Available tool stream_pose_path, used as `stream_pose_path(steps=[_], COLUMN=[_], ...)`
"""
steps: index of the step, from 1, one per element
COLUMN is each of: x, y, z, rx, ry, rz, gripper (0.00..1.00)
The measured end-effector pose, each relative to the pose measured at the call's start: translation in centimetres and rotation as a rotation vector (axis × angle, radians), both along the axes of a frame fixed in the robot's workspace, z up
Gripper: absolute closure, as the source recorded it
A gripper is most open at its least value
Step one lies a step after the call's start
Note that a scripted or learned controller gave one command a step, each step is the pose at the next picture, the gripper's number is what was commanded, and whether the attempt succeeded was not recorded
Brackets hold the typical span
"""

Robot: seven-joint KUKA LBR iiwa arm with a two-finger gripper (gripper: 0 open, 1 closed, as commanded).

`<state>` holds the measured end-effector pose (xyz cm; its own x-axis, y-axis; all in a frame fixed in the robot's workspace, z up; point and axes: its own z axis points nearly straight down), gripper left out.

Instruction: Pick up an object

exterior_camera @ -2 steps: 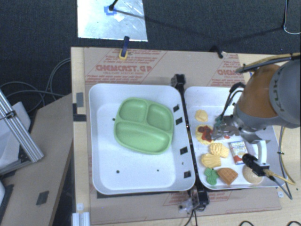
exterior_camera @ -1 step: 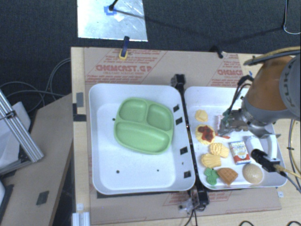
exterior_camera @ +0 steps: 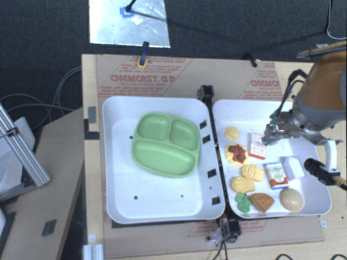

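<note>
Waffle [exterior_camera: 262,202]: front edge of right bin [exterior_camera: 320,202], beside beige egg [exterior_camera: 291,199]
Fingers [exterior_camera: 269,135]: just above red-white packet [exterior_camera: 257,145], grip state cannot be told
Green tray [exterior_camera: 165,144]: left bin [exterior_camera: 116,161]

Arm [exterior_camera: 325,91] – fat rounded body, orange band on the upper part, grey shell below it toward the wrist. Thin black cable loops off its left side down to the wrist. Claw [exterior_camera: 269,136] is small, dark metal, grey-black hardware bunched behind it. White bracket and a black cylinder-shaped piece stick out lower right – detail too small to read.
</note>
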<state>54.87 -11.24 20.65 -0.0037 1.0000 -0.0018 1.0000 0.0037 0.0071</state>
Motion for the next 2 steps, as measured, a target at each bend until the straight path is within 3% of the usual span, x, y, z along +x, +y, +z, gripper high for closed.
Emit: stream_pose_path(steps=[1,2], x=[0.1,-1.2], y=[0.0,5.0], z=[1.9,0.8], rx=[0.001,0.003], ry=[0.003,0.007], rz=[0.0,0.004], gripper=[1.0,1.0])
